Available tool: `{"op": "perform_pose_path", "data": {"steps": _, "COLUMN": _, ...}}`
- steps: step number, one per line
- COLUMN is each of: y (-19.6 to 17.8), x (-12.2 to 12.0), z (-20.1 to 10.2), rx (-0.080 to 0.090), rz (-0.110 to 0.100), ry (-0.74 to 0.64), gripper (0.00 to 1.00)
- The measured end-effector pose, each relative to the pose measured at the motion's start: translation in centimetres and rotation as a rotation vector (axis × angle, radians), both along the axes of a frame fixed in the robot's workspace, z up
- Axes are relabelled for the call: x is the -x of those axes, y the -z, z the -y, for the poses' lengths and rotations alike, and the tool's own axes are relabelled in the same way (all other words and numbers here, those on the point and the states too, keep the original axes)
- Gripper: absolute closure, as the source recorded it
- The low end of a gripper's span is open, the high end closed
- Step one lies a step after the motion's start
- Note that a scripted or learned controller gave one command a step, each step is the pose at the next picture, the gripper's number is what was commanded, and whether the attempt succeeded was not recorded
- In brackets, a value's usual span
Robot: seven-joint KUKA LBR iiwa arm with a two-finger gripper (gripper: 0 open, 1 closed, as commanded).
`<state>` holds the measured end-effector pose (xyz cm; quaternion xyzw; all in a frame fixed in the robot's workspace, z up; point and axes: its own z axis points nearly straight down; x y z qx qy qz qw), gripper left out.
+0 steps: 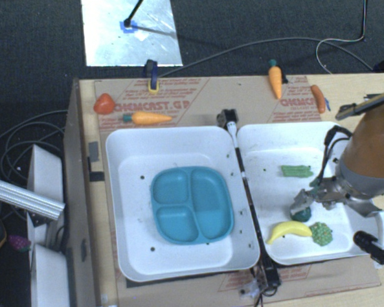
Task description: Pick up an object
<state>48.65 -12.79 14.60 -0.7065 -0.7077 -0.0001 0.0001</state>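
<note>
Arm's down in the right bin [269, 145], gripper [303, 204] hovering by a small teal thing [302, 212]; can't tell the jaws' state. The banana [289, 230] just nearside looks light, smooth, probably slippery plastic, so I'd pinch mid-curve.

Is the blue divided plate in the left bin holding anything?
Empty: the blue divided plate lies flat in the left bin, all compartments bare.

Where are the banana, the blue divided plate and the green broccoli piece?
banana [289, 230], camera view, middle of its curve.
blue divided plate [192, 204], camera view, central divider.
broccoli piece [322, 233], camera view, its bumpy top.
</note>
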Motion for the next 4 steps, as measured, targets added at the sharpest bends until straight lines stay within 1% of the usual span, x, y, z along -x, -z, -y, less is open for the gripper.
{"op": "perform_pose_path", "data": {"steps": 1, "y": 6.2, "x": 0.0, "z": -1.2, "rx": 0.000, "rz": 0.001, "ry": 0.001, "gripper": 0.00}}
{"op": "perform_pose_path", "data": {"steps": 2, "y": 6.1, "x": -6.8, "z": 3.2, "rx": 0.002, "rz": 0.003, "ry": 0.000, "gripper": 0.00}}
{"op": "perform_pose_path", "data": {"steps": 3, "y": 6.2, "x": 0.0, "z": -1.6, "rx": -0.001, "rz": 0.000, "ry": 0.000, "gripper": 0.00}}
{"op": "perform_pose_path", "data": {"steps": 4, "y": 6.2, "x": -3.7, "z": 1.5, "rx": 0.001, "rz": 0.002, "ry": 0.001, "gripper": 0.00}}
